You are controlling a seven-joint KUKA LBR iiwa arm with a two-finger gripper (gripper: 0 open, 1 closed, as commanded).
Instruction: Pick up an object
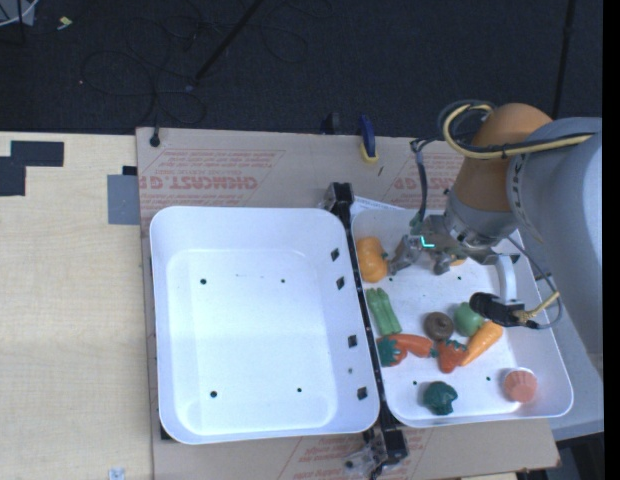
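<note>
Two white bins sit side by side on a cardboard sheet (240, 173) over a pale wood bench (60, 298).

Left bin (170, 268): bare white floor.

Right bin (550, 388) holds all the toy food:
- orange piece (370, 259) by the left wall, upper part
- green pod (383, 310) just below it, lying lengthwise along the divider
- red-and-green piece (403, 346) below the pod
- brown disc (438, 324) mid-bin
- carrot (481, 342) right of the disc, tilted, near a small green piece (466, 319)
- small red piece (450, 356) touching the carrot's lower end
- dark green broccoli (439, 397) near the front wall
- pink-orange round piece (519, 384) in the front right corner

Arm (550, 183) reaches in from the right. Gripper (422, 251) hangs low over the bin's upper part, just right of the orange piece. Fingers too blurred to judge; cannot tell their spread, nor whether anything sits between them.
</note>
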